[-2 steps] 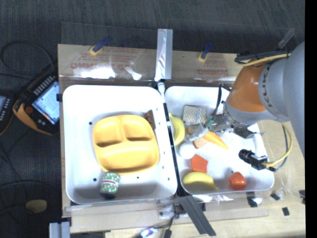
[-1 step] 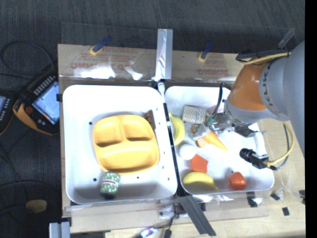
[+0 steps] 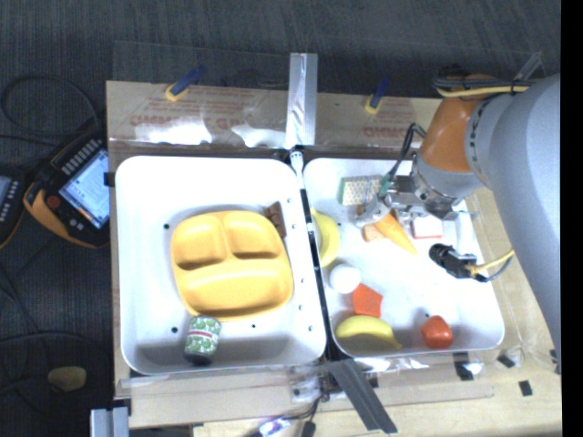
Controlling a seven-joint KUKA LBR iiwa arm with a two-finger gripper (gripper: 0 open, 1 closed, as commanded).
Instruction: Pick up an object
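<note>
My pincer (image 3: 390,206) is down in the right bin (image 3: 483,330), right over the orange carrot (image 3: 398,232) near the back; can't tell how it's set. That carrot looks like light, hard, slick plastic, so I'd pinch it across the thick end.

bins: two, the left bin (image 3: 137,244) and the right bin (image 3: 483,317)
yellow trays: one (image 3: 232,262), left bin
cans: one (image 3: 202,337), left bin
white balls: one (image 3: 344,279), right bin
bananas: one (image 3: 366,331), right bin
</note>
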